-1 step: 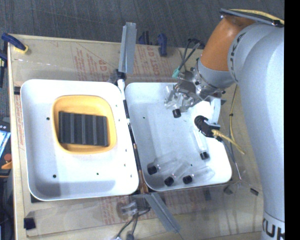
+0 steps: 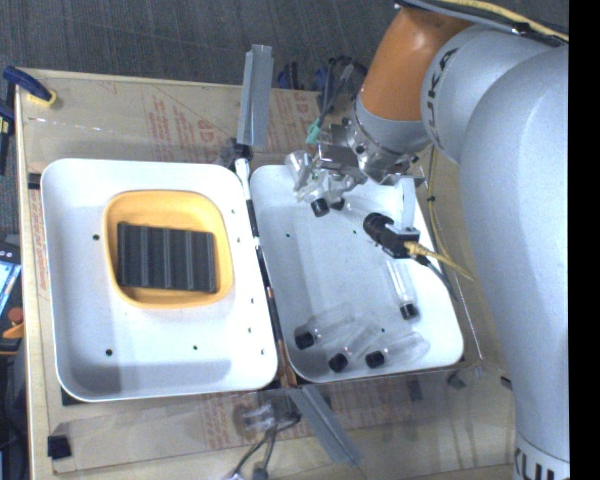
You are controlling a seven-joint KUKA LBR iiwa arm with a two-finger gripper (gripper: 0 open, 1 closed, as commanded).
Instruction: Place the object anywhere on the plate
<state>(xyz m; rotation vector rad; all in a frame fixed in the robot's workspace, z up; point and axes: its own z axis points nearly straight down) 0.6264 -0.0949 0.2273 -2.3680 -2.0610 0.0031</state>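
At the near end of the right bin [image 2: 320, 278], a cluster of clear vials [image 2: 340, 346] with black caps lies on the bin floor. There appear to be three, though the transparent bodies make the count uncertain. A fourth vial [image 2: 402, 293] lies just beyond them along the bin's right wall, cap toward the near end. All the vials are in the right bin, well apart from the plate.

The left bin [image 2: 80, 318] holds the yellow plate [image 2: 165, 205], which lies flat near the bin's centre. A dark ribbed insert [image 2: 167, 256] sits in the plate's recess.

At the far end of the right bin, the gripper [image 2: 325, 193] hangs over the bin's far left corner, carried by the arm [image 2: 500, 168] entering from the right. Its opening state cannot be determined from this view. The gripper is well apart from the near vial cluster. Both bins rest on the bench [image 2: 130, 103].
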